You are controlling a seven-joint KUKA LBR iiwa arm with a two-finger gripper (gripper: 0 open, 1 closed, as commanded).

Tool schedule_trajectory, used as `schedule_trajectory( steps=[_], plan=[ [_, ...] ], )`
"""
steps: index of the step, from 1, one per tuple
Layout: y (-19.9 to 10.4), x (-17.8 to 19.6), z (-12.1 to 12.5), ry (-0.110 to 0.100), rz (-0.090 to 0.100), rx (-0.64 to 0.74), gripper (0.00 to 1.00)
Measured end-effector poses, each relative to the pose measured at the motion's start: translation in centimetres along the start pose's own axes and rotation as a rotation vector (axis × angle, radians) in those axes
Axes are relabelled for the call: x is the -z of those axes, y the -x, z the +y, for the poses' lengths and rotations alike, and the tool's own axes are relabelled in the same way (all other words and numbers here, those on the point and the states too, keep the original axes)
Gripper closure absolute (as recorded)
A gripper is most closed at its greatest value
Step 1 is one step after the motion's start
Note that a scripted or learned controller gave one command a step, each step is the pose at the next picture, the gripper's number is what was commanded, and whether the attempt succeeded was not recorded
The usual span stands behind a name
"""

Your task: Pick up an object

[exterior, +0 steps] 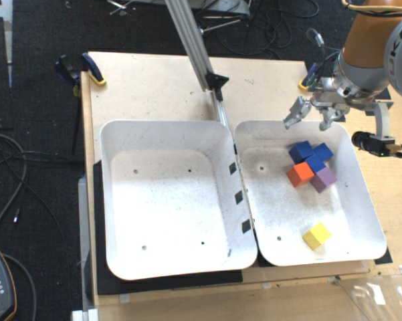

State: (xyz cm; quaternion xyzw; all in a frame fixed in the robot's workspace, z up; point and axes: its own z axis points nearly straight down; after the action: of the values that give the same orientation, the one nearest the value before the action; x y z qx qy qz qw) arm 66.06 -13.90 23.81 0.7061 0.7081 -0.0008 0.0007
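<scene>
Open, empty two-finger gripper hovers above the right white bin's far rim; tightly clustered blue, orange and purple foam cubes could block its fingers.

Grey arm, orange band, metallic silver fingers, thin cables

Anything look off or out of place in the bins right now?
Nothing stands out. The right bin holds a tight cluster of blue, orange and purple blocks, plus a yellow block apart near the front. All sit inside. The gripper, fingers spread, hovers over that bin's back edge.
</scene>
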Motion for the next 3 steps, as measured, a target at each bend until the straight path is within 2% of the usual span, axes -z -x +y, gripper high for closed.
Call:
schedule_trajectory(
  steps=[1, 2, 3],
  plan=[
    [3.8, -8.5, -4.1, -0.01, 0.002, -0.008, 0.0],
    [1.1, -11.7, -5.1, 0.02, -0.001, 0.0, 0.0],
    [-0.9, -13.9, -7.8, 0.012, -0.005, -0.002, 0.0]
  ],
)
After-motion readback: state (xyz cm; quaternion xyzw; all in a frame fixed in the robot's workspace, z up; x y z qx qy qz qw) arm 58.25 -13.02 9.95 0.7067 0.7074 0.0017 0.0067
